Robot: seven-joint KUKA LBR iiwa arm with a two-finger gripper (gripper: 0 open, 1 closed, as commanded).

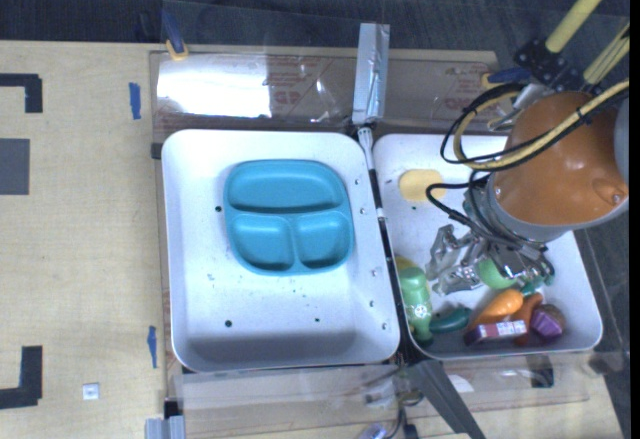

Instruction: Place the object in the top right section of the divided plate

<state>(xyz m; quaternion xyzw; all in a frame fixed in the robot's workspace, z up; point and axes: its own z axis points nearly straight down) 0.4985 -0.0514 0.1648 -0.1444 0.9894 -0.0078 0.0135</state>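
Observation:
A blue divided plate [289, 213] lies in the left bin [190, 257], with one wide section at the far side and two smaller sections at the near side. Nothing lies in any of its sections. My gripper [457, 263] hangs low in the right bin [585, 312], over the pile of toy food there. It is just right of a green bottle [413, 293] and left of a light green piece [495, 274]. The orange band of the arm [556, 163] hides the far right part of that bin.
Along the right bin's near edge lie a dark green piece [450, 320], an orange carrot [503, 305], a maroon bar [497, 331] and a purple piece [547, 323]. A yellow piece [420, 184] sits near its far left corner. A raised divider wall [378, 227] separates the bins.

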